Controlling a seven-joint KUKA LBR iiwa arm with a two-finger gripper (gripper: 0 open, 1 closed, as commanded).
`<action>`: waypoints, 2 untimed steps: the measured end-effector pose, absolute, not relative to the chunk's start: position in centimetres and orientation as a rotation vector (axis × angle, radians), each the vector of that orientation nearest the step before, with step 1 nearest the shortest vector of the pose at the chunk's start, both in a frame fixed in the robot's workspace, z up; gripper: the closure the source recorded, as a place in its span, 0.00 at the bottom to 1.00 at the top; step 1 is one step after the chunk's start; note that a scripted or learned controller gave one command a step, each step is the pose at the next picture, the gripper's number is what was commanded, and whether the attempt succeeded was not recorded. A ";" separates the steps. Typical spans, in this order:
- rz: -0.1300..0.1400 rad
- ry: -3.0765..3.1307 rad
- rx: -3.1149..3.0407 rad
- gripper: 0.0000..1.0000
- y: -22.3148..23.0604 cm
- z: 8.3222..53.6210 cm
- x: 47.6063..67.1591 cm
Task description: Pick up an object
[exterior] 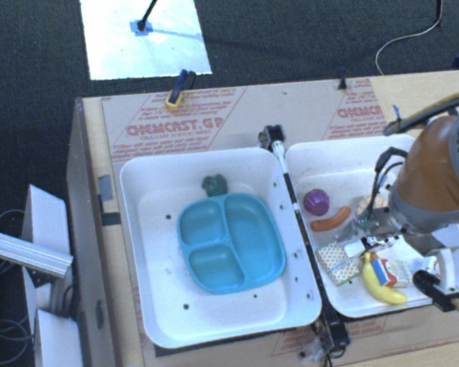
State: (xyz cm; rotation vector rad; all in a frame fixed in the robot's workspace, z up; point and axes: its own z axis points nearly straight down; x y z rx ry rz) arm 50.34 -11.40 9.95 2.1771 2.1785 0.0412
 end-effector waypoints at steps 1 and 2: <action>0.000 2.223 2.220 0.00 -11.2 8.4 51.9; 0.003 2.225 2.215 0.00 -9.1 8.5 60.4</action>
